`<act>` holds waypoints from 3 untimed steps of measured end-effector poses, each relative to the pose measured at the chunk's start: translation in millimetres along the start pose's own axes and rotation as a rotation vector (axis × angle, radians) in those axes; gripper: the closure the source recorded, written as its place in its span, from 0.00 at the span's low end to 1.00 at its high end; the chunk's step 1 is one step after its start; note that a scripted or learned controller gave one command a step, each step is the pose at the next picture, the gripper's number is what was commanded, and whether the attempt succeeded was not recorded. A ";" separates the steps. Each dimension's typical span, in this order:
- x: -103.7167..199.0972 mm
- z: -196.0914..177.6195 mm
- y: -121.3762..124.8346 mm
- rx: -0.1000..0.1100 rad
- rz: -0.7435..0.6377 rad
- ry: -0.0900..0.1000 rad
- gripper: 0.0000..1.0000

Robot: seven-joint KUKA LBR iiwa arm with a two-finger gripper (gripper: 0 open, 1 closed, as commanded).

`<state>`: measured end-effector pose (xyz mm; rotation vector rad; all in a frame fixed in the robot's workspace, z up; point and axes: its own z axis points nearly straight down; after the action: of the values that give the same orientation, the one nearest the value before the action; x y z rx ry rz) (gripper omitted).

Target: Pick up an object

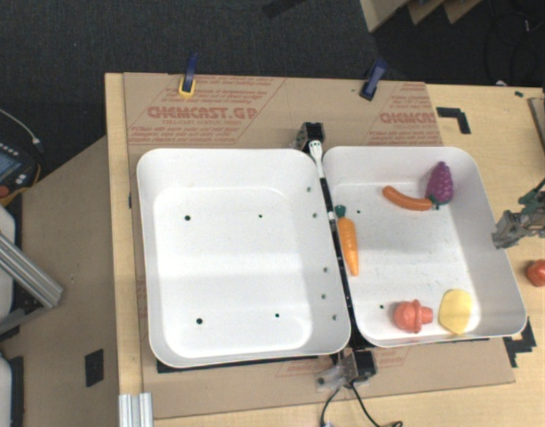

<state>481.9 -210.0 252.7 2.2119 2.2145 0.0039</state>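
Note:
The right bin (485,238) holds several toy foods. An orange carrot (346,245) lies along its left wall. A curved orange sausage (407,199) lies near the back, and a purple bunch of grapes (439,183) touches its right end. A red piece (412,316) and a yellow lemon (456,310) sit side by side at the front. My gripper (518,224) shows as a small grey shape at the view's right edge, just outside the right bin's right rim and apart from every object.
The left bin (152,238) sits beside the right one, joined along a black middle seam (330,229). Both rest on a cardboard sheet (254,105) held by clamps at the back. A small orange-red thing (536,273) shows at the right edge below the gripper.

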 end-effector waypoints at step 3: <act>28.1 154.1 -4.1 0.007 0.002 0.004 1.00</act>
<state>479.4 -182.9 98.3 2.2200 2.2176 0.0006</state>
